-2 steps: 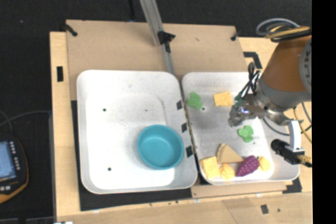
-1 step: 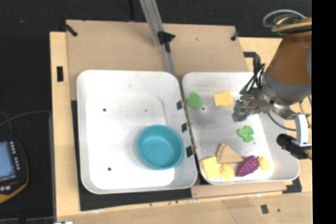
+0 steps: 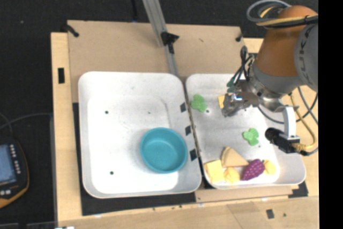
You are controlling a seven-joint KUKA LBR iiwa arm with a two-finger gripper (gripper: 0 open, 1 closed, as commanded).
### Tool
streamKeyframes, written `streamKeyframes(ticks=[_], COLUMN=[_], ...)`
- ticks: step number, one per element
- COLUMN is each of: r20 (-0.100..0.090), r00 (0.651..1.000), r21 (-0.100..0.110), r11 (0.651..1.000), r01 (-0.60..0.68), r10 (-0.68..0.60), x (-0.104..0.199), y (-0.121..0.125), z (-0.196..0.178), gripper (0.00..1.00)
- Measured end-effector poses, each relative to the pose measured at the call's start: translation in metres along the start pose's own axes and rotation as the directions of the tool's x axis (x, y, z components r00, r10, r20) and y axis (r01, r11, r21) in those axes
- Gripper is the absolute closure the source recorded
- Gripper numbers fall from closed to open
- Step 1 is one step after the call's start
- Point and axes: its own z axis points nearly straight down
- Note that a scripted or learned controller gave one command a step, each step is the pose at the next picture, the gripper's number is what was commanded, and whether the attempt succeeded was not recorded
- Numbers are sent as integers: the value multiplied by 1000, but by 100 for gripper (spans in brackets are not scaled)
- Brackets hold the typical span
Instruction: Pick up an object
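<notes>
**Pincer low over the right bin, small yellow piece just beside it**

Hangs in the upper part of the right bin (image 3: 214,83), right of frame centre: pincer (image 3: 231,106), under the grey and orange arm (image 3: 281,59). Cannot tell whether apart or together, since wrist and cabling cover the tips from this slant. Nothing seen clamped.

Just left of the pincer, a small yellow piece (image 3: 221,100), touching or nearly touching it; cannot tell which. Probably the nearest candidate for the pick. Looks like a light, stiff plastic toy, likely smooth and prone to slipping out if pinched on a corner; best taken across its flat sides, squarely.

Further left, near the dividing wall, a green leafy toy (image 3: 199,103). Lower right of the pincer, a second green piece (image 3: 251,136), well apart from the first. Along the bottom edge of the same bin, a crowded cluster: tan wedge (image 3: 232,156), yellow block (image 3: 214,170), purple grapes (image 3: 253,169). Touching one another, so harder to single out; grapes bumpy and rounded, probably awkward to grip.

In the left bin (image 3: 107,94), lower right corner, a teal bowl (image 3: 161,149), upright, alone. Stiff, light, graspable only by the rim.

Both bins on the tan counter (image 3: 118,45)
</notes>
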Motion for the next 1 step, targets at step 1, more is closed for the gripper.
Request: streamKeyframes(ticks=[1], r20=[0], r00=[1000], r21=[-1], r11=[1000], r01=[3], r10=[-3], x=[45], y=[15], z=[9], gripper=[100])
